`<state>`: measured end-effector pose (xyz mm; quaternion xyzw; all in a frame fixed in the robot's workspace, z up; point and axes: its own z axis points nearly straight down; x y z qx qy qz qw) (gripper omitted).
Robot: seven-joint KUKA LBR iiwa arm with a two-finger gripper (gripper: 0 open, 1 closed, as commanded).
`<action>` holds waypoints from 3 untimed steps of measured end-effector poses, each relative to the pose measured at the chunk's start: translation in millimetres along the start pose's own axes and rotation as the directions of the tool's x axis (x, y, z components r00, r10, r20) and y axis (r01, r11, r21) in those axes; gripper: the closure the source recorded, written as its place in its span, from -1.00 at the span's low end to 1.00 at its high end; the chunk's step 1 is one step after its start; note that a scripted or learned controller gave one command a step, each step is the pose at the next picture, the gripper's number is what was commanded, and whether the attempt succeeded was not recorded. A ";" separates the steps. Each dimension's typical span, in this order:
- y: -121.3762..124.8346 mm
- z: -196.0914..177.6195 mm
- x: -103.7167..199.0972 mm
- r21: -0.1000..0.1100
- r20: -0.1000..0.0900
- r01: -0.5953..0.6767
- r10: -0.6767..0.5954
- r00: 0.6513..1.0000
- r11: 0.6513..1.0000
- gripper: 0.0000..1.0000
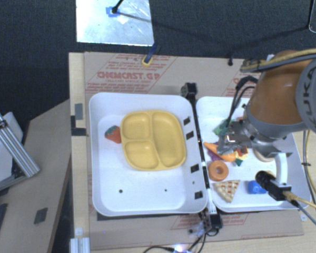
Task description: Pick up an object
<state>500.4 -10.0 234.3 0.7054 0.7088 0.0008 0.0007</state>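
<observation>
My gripper (230, 141) hangs low over the right bin (208, 109), among a cluster of toy food. Right under it lie an orange carrot-like piece (221, 152) and a green piece (221, 126). A small donut (218, 170) sits just in front of the gripper, with a pizza slice (227, 190) and a blue block (256, 187) nearer the front rim. The arm's wrist hides the fingertips.
The left bin (102, 194) holds a yellow three-compartment plate (150, 139) and a strawberry (114, 134) beside the plate's left edge. A black divider (196, 141) with clips runs between the bins. A cable and black fitting (271, 185) hang at the right bin's front.
</observation>
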 end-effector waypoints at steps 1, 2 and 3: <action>2.2 1.5 -6.6 0.000 0.000 -0.003 0.003 1.000 1.000 1.00; -0.6 19.0 3.5 0.003 0.000 -0.001 0.001 1.000 1.000 1.00; -6.7 15.5 -8.0 0.002 0.000 -0.004 0.004 1.000 1.000 1.00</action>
